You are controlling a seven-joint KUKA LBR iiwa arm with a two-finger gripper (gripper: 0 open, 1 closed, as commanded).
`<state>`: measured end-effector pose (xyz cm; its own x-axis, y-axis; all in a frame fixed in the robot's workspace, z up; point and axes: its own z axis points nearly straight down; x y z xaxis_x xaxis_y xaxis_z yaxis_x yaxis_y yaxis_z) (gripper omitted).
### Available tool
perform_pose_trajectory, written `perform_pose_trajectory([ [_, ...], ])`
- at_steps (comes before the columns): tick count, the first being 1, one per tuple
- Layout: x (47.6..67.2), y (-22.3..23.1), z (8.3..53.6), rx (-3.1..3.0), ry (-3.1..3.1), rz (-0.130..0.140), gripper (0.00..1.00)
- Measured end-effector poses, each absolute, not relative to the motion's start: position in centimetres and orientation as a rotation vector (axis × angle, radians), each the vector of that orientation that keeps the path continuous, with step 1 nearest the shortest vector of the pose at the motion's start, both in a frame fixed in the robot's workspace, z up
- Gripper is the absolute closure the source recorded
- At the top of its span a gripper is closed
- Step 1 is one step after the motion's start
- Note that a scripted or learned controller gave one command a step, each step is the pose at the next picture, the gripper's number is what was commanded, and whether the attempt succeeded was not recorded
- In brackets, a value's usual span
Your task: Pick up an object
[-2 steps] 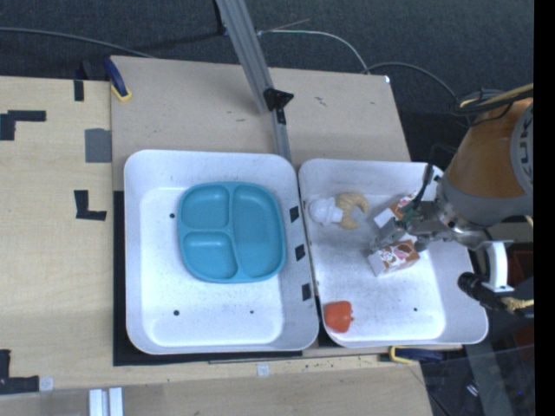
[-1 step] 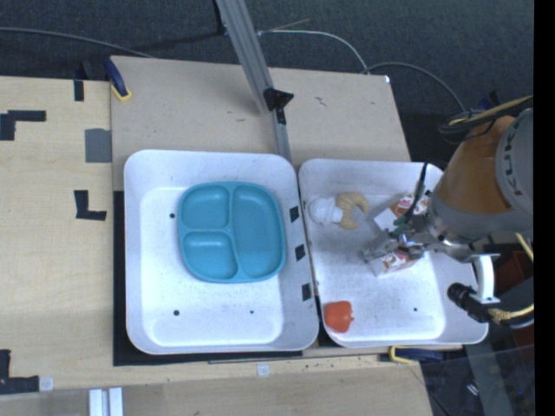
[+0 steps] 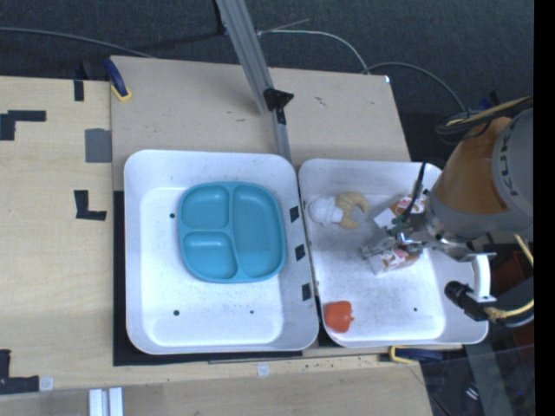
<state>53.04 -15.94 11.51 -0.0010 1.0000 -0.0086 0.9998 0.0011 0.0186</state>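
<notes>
i take the right bin (image 3: pixel 347 319) as my landmark. the arm (image 3: pixel 486 180) comes in over its right rim — the gripper (image 3: pixel 401 232) low over its right half, on top of a red-and-white packet (image 3: pixel 397 256). the packet lies just under and slightly toward me from the tool, long axis roughly left-right. whether it's closed on anything i can't tell. left of it sits a tan-and-white toy (image 3: pixel 340 209); an orange piece (image 3: pixel 338 315) rests at the near-left corner.

Grey arm (image 3: pixel 520 176) with a broad orange band (image 3: pixel 473 180) — black cables trailing beside it — ending in a dark metal tool (image 3: pixel 401 232).
</notes>
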Motion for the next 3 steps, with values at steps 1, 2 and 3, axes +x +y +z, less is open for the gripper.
perform_pose_trajectory([
  [1,53.1,-15.9,12.5,2.204,2.208,0.014,1.00],
  [2,53.5,-16.3,18.7,2.217,2.221,0.003,1.00],
  [3,53.7,-16.3,25.1,2.215,2.219,0.005,1.00],
])
